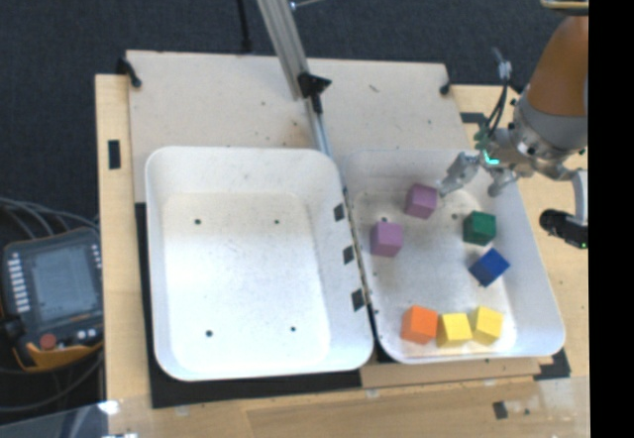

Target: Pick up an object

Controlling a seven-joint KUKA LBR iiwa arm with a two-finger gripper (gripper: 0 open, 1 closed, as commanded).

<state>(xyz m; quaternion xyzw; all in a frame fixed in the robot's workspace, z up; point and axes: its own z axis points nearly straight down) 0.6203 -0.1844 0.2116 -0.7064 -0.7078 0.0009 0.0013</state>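
Camera view has the jaws [478, 172] spread open with nothing between them, hanging over the right bin's [540, 273] far side. Near them sit two purple cubes [421, 200] [386, 237], a green cube [480, 227] and a blue cube [488, 267]; orange [419, 324] and two yellow cubes [456, 329] [488, 324] line the near wall.

One camera hangs fixed above the table [287, 99], looking down at a slant from some way off. Both white bins fall inside its frame: the left bin [158, 178] toward nine o'clock, the right bin [545, 327] toward four o'clock. Dark floor [99, 0] runs across twelve o'clock. The arm [560, 74] enters at two o'clock, its upper part cut off by the frame.
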